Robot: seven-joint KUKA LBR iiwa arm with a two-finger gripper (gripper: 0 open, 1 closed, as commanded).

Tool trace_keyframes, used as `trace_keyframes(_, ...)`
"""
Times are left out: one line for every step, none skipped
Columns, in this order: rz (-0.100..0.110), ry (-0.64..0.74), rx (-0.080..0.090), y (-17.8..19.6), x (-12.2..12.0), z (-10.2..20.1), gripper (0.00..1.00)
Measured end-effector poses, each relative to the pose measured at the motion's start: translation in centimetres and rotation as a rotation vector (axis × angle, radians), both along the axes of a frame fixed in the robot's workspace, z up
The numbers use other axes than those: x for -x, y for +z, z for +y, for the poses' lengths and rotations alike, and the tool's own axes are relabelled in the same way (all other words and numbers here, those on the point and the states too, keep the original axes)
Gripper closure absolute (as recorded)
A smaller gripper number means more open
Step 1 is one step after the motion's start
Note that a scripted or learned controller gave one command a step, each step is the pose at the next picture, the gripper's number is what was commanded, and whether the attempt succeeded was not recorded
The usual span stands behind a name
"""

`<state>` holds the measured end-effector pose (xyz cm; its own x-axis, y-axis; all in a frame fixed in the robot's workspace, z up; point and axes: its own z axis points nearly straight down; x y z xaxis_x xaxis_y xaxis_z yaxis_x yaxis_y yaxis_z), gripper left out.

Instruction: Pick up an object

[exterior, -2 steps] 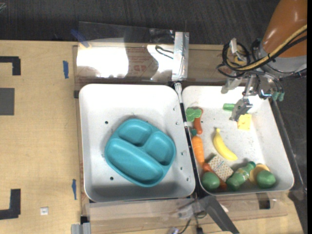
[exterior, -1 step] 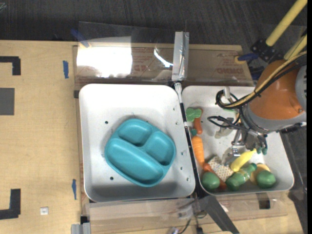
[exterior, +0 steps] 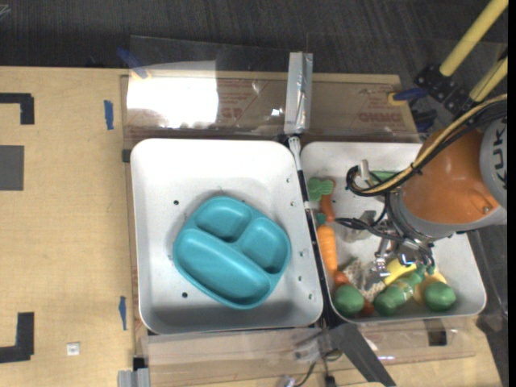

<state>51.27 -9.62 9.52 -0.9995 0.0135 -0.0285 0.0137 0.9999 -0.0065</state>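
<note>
My gripper [exterior: 393, 266] reaches down into the right bin [exterior: 472, 252], low over a pile of toy food near its front edge. Right under it lies a yellow piece [exterior: 401, 275] with a green piece [exterior: 393, 297] in front of it. Two more round green pieces [exterior: 349, 298] [exterior: 440, 296] sit to either side along the front wall. An orange carrot [exterior: 326, 248] lies along the bin's left wall, with a small green toy [exterior: 321, 188] behind it. The orange wrist band [exterior: 451, 180] and cables hide the bin's back right part.
The left bin [exterior: 153, 184] holds a teal divided plate [exterior: 233, 250]. A grey upright divider [exterior: 298, 91] stands behind the gap between the bins. Cardboard bench surface [exterior: 56, 216] lies to the left. Yellow bars [exterior: 480, 27] stand at the top right.
</note>
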Motion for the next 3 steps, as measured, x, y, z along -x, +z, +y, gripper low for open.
trace_keyframes(-0.009,0.002,0.001,1.1,-0.2,0.1,1.0)
trace_keyframes(0.011,0.045,-0.005,12.1,-7.5,1.7,1.0)
trace_keyframes(0.016,0.118,-0.006,17.1,-11.8,7.0,1.0)
